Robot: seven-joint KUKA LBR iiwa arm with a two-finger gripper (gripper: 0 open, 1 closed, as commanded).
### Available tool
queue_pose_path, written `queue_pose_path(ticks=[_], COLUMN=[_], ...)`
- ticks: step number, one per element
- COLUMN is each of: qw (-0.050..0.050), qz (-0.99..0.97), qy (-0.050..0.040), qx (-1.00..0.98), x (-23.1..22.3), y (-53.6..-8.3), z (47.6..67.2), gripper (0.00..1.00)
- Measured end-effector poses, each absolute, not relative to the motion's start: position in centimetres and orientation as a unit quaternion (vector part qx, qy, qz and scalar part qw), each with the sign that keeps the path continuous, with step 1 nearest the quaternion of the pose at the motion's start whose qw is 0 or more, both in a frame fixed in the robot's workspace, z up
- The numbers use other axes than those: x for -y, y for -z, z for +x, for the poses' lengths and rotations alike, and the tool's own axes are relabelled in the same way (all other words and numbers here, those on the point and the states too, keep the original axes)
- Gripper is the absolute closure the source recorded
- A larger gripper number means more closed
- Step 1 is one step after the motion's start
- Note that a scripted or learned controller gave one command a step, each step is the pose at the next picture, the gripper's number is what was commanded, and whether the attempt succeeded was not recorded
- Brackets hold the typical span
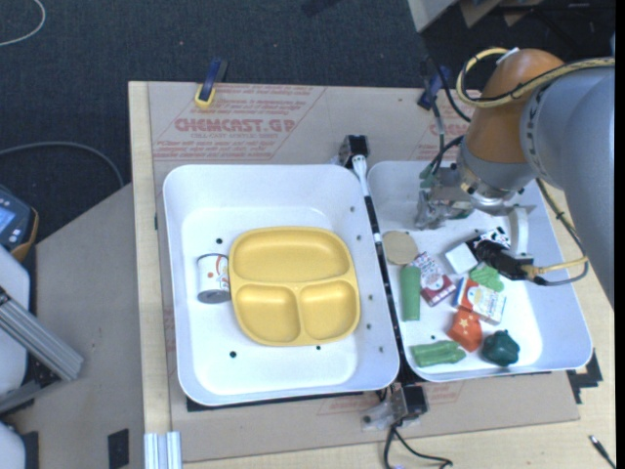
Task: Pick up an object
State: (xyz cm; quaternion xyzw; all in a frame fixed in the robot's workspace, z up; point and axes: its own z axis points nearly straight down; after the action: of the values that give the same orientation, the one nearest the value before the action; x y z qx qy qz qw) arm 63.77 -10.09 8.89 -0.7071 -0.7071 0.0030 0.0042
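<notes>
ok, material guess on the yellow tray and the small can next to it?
Yellow divided tray: looks like moulded plastic, matte, with soft rounded compartment edges and even colour. Small can: probably metal with a printed paper label, going by its greyish rim; too small to be sure.

Readable text: red print "CHEMCAST GP" on the brown board under my bins, upper middle of the frame. Smaller lines around it too faint to read. Labels on the can and packets illegible.
</notes>
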Motion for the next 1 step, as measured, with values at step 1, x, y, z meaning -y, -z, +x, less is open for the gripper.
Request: queue_pose_path(ticks=[1], qw=[-0.002], qz=[-0.707], qy=[0.0007], qx=[0.708], x=[9.83], y=[-14.04], z=[64.91], gripper=[1.0])
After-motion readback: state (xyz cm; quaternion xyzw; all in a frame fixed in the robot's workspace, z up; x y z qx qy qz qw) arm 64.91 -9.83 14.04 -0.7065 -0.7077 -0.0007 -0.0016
